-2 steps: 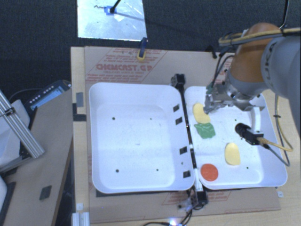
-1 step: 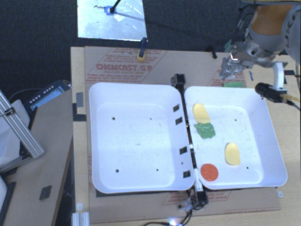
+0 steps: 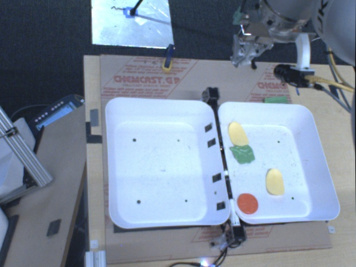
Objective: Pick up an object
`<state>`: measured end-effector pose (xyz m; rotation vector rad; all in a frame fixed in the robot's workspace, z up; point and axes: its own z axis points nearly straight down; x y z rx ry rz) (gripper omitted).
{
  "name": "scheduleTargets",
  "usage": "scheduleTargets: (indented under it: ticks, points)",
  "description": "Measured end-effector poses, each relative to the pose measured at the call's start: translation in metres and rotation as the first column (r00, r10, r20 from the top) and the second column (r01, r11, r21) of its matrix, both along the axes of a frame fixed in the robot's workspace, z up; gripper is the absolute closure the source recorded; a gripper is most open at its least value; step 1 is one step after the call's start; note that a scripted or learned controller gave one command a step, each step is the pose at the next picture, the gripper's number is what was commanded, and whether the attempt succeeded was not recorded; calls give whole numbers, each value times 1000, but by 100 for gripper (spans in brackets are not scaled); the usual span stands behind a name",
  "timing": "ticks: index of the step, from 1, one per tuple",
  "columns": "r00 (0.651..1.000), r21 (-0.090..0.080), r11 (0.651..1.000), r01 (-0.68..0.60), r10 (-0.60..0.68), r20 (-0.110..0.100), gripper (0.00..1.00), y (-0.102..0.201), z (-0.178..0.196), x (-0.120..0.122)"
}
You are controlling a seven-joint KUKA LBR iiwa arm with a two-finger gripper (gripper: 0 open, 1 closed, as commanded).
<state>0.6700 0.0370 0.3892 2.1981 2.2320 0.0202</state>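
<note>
Nothing has been picked up yet, judging from how things lie. The tool (image 3: 243, 57) hangs at the upper right of the frame, above the tabletop (image 3: 183, 74) and beyond the far rim of the right bin (image 3: 320, 149), well apart from everything inside that bin. It is small and dark against the board, and whether it is wide or narrow I cannot tell; no item shows in it. All four candidates rest on the floor of the right bin: a pale yellow oval piece (image 3: 237, 133) near the upper left of that bin, a crumpled green piece (image 3: 243, 154) just below it and seemingly touching its lower edge, a second yellow oval (image 3: 275, 182) toward the lower middle, and an orange disc (image 3: 248, 203) near the lower left corner, close to the divider between the bins. The left bin (image 3: 119, 149), in the centre left of the frame, plays no part in this step as far as can be seen. So the whole job is still ahead: the arm must travel down-frame over the right bin, settle on one item, descend, close on it and lift. The orange disc and the lower yellow oval lie apart from their neighbours and look like the easier choices; the upper yellow piece and the green one crowd each other, which could spoil a grasp.
</note>
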Motion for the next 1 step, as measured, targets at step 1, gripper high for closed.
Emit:
scheduleTargets:
  ticks: [1]
  points:
    - [1000, 2, 1000, 1, -1, -4, 100, 94, 77, -2]
